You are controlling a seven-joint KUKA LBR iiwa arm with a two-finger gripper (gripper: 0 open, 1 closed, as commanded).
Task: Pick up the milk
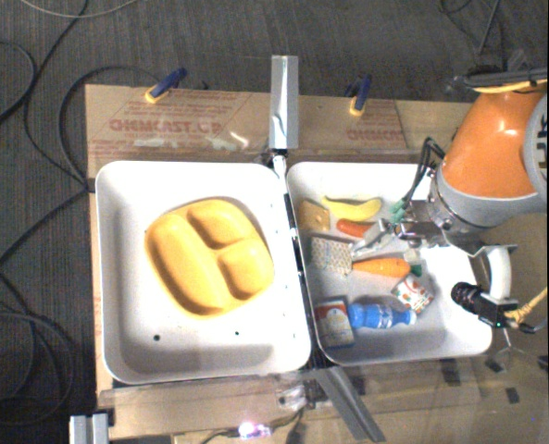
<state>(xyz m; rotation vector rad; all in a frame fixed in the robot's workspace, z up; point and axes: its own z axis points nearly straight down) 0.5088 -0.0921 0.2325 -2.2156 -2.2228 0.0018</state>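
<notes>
The gripper (382,236) is hanging low in the right bin (459,340), just above the carrot (383,267). I cannot tell how wide its jaws are or if they are gripping anything. The milk (413,293), a small carton, is lying just right of the carrot and below it, tilted. The blue bottle (380,316) is lying below the carrot. The banana (353,207) is sitting above the carrot. The yellow tray (209,255) is sitting far left of the carrot, in the left bin (126,340).
</notes>
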